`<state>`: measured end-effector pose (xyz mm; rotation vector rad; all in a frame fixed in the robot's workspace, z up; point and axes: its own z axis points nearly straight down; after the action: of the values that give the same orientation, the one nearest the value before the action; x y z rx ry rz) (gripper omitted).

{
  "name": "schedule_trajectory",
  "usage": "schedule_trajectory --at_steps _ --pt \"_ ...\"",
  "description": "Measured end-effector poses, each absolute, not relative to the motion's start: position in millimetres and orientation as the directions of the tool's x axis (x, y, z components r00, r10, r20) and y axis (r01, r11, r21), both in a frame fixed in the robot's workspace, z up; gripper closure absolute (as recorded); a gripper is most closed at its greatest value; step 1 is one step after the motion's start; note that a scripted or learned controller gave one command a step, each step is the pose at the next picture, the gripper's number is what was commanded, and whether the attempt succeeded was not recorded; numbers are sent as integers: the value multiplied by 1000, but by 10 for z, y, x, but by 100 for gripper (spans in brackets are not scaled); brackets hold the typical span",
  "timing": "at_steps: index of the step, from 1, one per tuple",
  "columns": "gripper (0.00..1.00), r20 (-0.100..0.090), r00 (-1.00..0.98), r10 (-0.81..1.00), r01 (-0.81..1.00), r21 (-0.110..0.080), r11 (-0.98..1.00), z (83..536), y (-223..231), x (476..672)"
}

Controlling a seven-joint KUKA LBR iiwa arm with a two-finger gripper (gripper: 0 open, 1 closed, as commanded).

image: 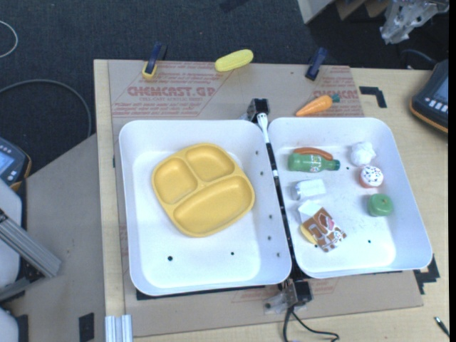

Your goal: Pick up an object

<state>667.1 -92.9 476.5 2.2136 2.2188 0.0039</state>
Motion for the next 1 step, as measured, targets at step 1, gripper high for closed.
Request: schedule_trajectory --at_steps 1 --pt "100 3 -8 1000 1000 -5 8 4441 -208 6449"
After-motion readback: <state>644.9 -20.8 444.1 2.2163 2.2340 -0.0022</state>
